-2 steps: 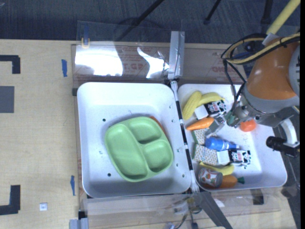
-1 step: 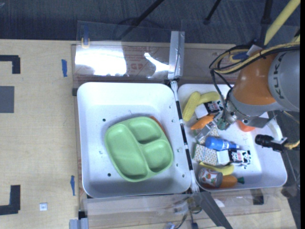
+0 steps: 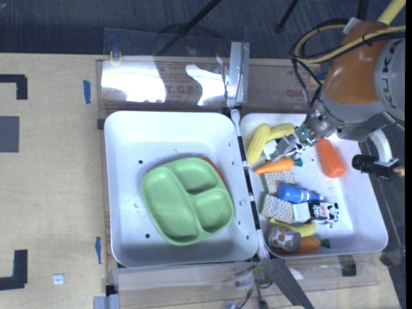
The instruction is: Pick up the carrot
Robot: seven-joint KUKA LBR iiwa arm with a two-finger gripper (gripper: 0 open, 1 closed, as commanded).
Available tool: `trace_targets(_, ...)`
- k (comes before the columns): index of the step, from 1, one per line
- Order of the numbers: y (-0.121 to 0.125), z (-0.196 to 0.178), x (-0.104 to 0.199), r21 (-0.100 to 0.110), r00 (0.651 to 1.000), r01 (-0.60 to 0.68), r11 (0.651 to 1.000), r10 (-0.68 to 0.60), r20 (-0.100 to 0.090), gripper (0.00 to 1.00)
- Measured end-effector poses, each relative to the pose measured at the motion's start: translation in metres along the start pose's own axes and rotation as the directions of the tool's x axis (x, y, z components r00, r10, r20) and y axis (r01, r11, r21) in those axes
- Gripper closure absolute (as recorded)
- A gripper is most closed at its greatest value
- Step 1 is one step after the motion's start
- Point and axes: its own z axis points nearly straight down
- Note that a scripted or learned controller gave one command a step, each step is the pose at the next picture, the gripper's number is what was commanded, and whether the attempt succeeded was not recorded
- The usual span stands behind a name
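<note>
The carrot (image 3: 275,166), small and orange with a green tip at its right end, lies near the left wall of the right bin (image 3: 367,227), just below a yellow corn cob (image 3: 257,141). My gripper (image 3: 286,149) hangs right over the carrot's upper right end, very close to it, reaching down from the grey and orange arm (image 3: 354,76) at the upper right. The carrot rests on the bin floor and nothing shows it lifted.
The right bin also holds a banana (image 3: 283,131), an orange-red toy (image 3: 331,158), a blue bottle (image 3: 296,192), a patterned packet (image 3: 278,206), a second orange vegetable (image 3: 308,244) and a small jar (image 3: 283,238). A green divided plate (image 3: 187,199) lies in the left bin (image 3: 129,140).
</note>
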Motion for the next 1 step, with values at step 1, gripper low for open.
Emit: trace_targets(1, -0.0289, 0.0850, -0.0126, -0.010, 1.000, -0.012, 1.000, 0.012, 0.007, 0.00)
